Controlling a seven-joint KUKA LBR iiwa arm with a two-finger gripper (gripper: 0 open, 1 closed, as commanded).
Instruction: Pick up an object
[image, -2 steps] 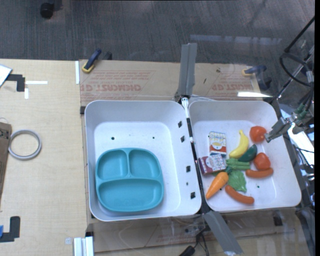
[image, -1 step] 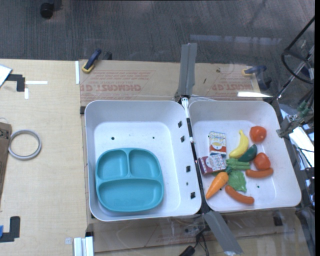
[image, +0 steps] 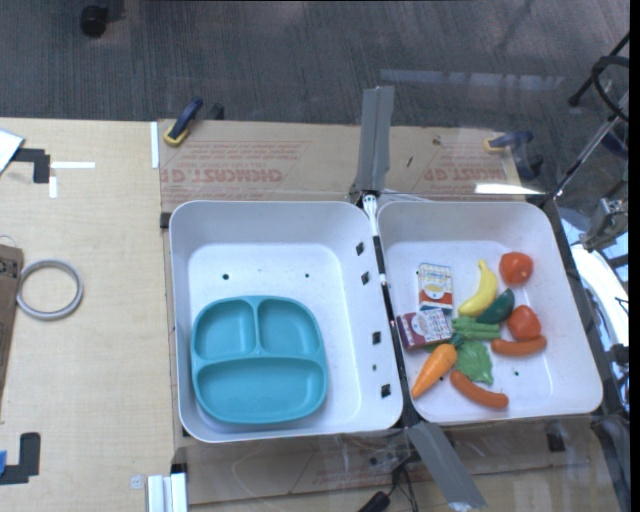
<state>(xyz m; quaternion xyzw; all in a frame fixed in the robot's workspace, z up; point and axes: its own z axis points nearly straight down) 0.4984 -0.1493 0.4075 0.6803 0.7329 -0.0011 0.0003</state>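
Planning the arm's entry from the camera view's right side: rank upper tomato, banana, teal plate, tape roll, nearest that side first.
1. Upper tomato, right bin.
2. Banana, right bin, leftward.
3. Teal plate, left bin.
4. Tape roll, bench, far left.

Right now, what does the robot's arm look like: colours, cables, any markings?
What I can make out lies at the right edge, beside the right bin: thin dark struts and a pale grey piece against bluish glare. They are cropped and blurred, so I cannot tell whether they belong to the arm, or judge its colours, cables or markings.
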